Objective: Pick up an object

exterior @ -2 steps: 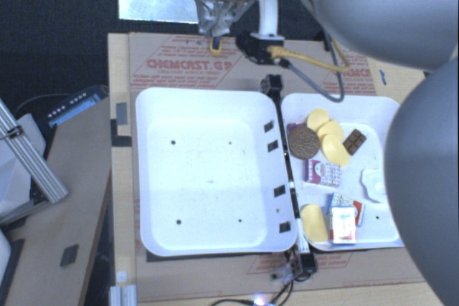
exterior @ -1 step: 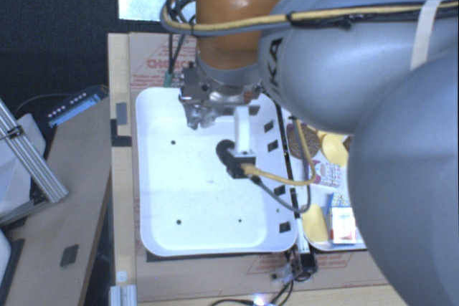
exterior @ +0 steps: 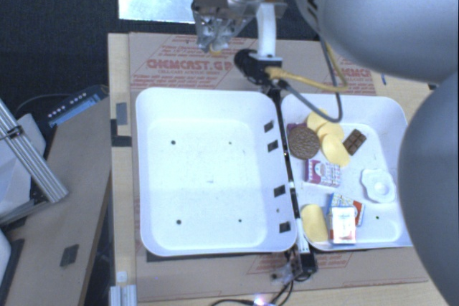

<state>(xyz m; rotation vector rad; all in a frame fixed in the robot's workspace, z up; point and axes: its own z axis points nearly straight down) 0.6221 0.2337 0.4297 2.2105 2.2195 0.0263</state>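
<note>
Brown cardboard with red printed letters covers the table [exterior: 179, 64], and on it two shallow white bins stand side by side, touching along a black middle strip. On the left, the left bin [exterior: 154, 175] has a bare floor with some small dark dots.

All the objects lie in the right bin [exterior: 396, 111]. I count one round brown cookie [exterior: 304, 142], near the divider, and beside it two pale yellow round pieces [exterior: 331, 141], which overlap each other. One small dark brown block [exterior: 354, 142] lies just to the right of them. Below the cookie there is one small red and white packet [exterior: 323, 173]. One white round cap-like object [exterior: 378, 185] lies near the right wall. At the front of the bin lie one more yellow piece [exterior: 313, 223] and two small cartons [exterior: 343, 219], close together, with red and white print.

The grey arm [exterior: 380, 3] comes in from the right side, and its hand [exterior: 214, 39] hangs above the cardboard behind the left bin, well apart from all the objects. Nothing is between its fingers. If they are spread or pressed together I cannot tell, because they are small and blurred. One yellow cable [exterior: 308, 84] runs from the wrist area over the back edge of the right bin.
</note>
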